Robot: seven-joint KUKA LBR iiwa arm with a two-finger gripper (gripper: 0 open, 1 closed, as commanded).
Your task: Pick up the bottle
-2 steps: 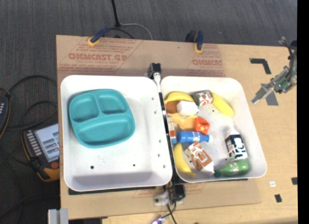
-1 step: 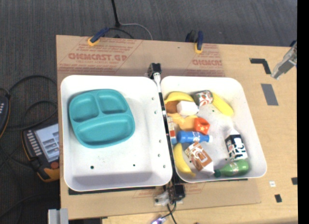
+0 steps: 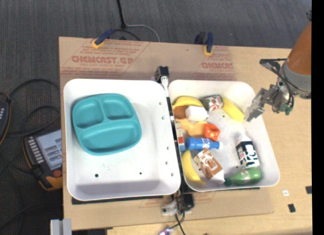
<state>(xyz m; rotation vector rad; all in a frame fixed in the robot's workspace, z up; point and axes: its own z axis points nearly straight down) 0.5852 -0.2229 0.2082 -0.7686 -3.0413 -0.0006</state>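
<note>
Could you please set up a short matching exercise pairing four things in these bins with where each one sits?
Things:
1. teal tray
2. green bottle
3. blue bottle
4. gripper

Places:
A. near-right corner of the right bin
B. over the right bin's right rim
C. in the left bin
D. middle of the right bin

Pairs: 1-C, 2-A, 3-D, 4-B

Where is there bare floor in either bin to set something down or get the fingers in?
The left bin has open floor in front of and right of the teal tray. The right bin is crowded: bananas, cans and cartons fill it, with a small bare patch between the yellow banana and the black can. The gripper sits at its far right rim.
</note>
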